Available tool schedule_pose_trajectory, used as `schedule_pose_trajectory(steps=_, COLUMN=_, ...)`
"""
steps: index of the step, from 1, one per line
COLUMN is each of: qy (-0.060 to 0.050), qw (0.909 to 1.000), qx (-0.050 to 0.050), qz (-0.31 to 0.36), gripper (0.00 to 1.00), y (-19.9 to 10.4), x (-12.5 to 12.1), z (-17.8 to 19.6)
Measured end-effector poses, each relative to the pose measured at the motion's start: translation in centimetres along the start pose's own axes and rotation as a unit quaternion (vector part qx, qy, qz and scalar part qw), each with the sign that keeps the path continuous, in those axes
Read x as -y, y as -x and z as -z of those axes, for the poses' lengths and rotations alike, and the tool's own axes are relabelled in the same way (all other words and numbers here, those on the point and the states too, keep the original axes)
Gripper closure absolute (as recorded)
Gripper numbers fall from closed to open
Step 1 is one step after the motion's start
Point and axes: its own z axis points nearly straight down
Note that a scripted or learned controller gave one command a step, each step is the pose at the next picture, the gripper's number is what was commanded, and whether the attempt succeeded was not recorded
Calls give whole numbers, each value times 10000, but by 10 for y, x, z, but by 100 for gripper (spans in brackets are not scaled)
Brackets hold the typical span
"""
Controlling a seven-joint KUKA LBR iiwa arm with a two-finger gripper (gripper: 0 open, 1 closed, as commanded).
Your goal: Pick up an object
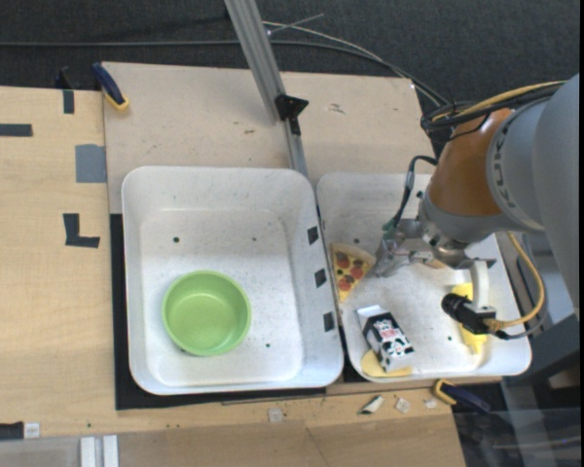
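While the hand (pixel 387 258) sits over the right bin (pixel 423 311) just beside the toy pizza slice (pixel 348 267), how far it is open cannot be told, and a black-and-white carton (pixel 386 339) lies nearby.

Two bins sit side by side on the tabletop (pixel 195 115), with their inner walls touching. The left bin (pixel 224 212) holds a bowl (pixel 206 312), upright, in its near-left part. In the right bin (pixel 355 202), a pizza slice (pixel 348 267) lies flat by the left wall, mid-depth. A carton (pixel 386 339) sits nearer the front, right of the slice and apart from it. The end effector (pixel 387 259) is over the right bin, just right of the slice and behind the carton. A pole (pixel 258 47) slants down to the bins' far shared corner. A clamp (pixel 112 86) sits on the tabletop's far-left edge.
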Motion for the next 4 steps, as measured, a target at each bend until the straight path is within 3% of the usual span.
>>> schedule_pose_trajectory(steps=1, qy=32, qw=10000, qx=-8, qz=-3, gripper=0, y=0, x=-1, z=-16)
schedule_pose_trajectory(steps=2, qy=20, qw=10000, qx=-14, qz=-2, gripper=100, y=-1, x=0, z=-7)
schedule_pose_trajectory(steps=4, qy=66, qw=10000, qx=-2, qz=-8, gripper=100, y=15, x=5, z=90)
